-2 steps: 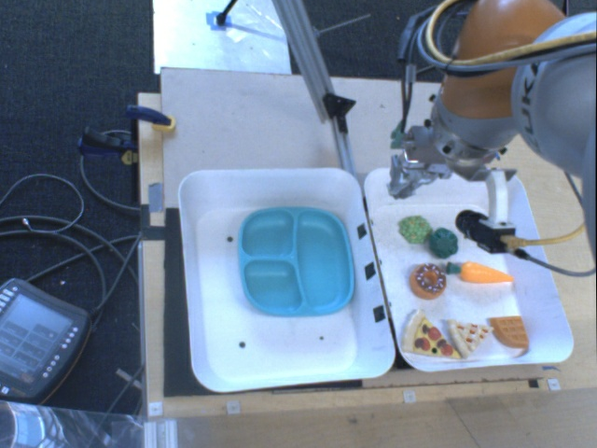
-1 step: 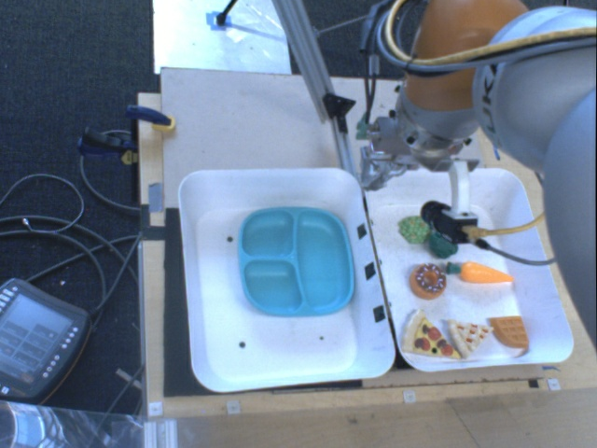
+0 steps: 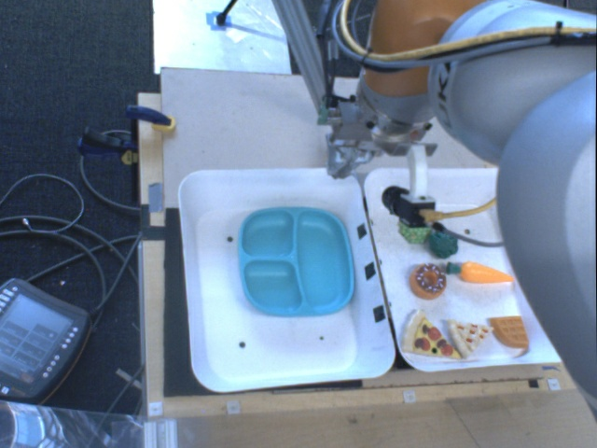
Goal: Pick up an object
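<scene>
Grey arm casing (image 3: 550, 185) looms closest, filling the right side with its orange band (image 3: 415, 26) above the wrist. Two white bins sit side by side on the desk (image 3: 242, 110): the left bin (image 3: 210, 343) holds a blue divided plate (image 3: 297, 259); the right bin (image 3: 384, 189) holds pizza slices (image 3: 446, 336), a carrot (image 3: 483, 273), a doughnut (image 3: 429, 280) and a green piece (image 3: 442, 244). The pincer (image 3: 345, 161) hangs over the bins' far rims; whether it is open or closed cannot be told.
</scene>
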### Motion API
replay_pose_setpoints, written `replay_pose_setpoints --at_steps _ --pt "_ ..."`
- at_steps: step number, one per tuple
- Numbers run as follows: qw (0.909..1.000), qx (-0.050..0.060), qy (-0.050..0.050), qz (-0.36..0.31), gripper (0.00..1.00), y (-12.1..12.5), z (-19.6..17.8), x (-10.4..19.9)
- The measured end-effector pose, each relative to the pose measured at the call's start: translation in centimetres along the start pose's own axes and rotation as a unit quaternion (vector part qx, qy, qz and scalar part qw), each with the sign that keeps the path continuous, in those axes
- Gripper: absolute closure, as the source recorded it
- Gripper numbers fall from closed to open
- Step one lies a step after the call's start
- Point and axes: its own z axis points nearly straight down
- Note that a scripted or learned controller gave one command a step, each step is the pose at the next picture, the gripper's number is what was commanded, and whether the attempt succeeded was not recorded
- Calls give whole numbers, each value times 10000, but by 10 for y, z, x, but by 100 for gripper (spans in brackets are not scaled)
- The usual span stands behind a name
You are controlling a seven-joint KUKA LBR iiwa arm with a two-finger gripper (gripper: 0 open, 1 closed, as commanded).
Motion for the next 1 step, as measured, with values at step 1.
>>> replay_pose_setpoints --at_steps 1 --pt "10000 8 -11 12 0 -1 0 -3"
